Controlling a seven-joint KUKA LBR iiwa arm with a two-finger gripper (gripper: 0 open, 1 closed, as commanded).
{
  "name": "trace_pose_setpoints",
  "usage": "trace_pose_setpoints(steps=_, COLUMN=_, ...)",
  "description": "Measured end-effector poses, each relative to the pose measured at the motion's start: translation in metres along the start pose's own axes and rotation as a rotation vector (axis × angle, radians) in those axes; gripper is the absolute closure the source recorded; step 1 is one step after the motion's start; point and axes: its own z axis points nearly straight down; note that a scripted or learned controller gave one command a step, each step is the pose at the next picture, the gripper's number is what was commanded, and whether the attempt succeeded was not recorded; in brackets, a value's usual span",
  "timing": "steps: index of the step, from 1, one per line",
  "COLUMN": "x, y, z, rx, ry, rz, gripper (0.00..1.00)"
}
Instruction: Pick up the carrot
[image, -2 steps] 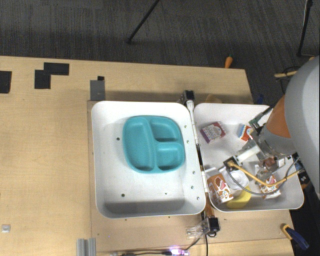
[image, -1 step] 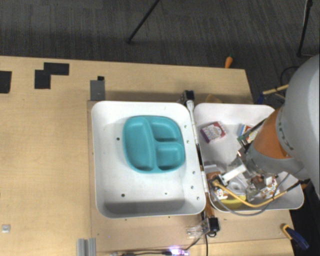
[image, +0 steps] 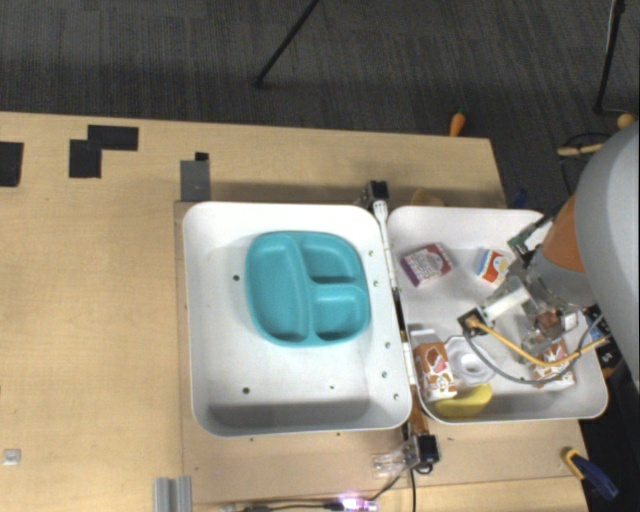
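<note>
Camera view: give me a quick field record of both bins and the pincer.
left bin: holds a teal divided plate, lying flat near the middle
right bin: holds several small items
purple packet: upper left of right bin
red-and-white packet: upper middle, right of the purple packet
brown packet: lower left, by the bin wall
yellow item: bottom edge, below the brown packet
carrot: cannot tell it apart in this view
pincer: low over the right bin's right half, cables around it

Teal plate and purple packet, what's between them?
In the camera view, the two bins' adjoining rims lie between the teal plate and the purple packet.
</note>
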Motion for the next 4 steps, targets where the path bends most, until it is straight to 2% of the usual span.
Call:
trace_pose_setpoints(steps=1, x=-0.037, y=0.004, z=-0.001, rx=0.01, ry=0.004, rz=0.195, gripper=0.0)
trace_pose_setpoints(steps=2, x=-0.015, y=-0.012, z=0.0, rx=0.002, ry=-0.001, rz=0.196, gripper=0.0)
trace_pose_setpoints(steps=3, x=-0.037, y=-0.058, z=-0.001, rx=0.003, ry=0.001, rz=0.203, gripper=0.0)
trace_pose_setpoints(steps=4, x=-0.035, y=-0.057, z=-0.013, rx=0.003, ry=0.003, rz=0.193, gripper=1.0)
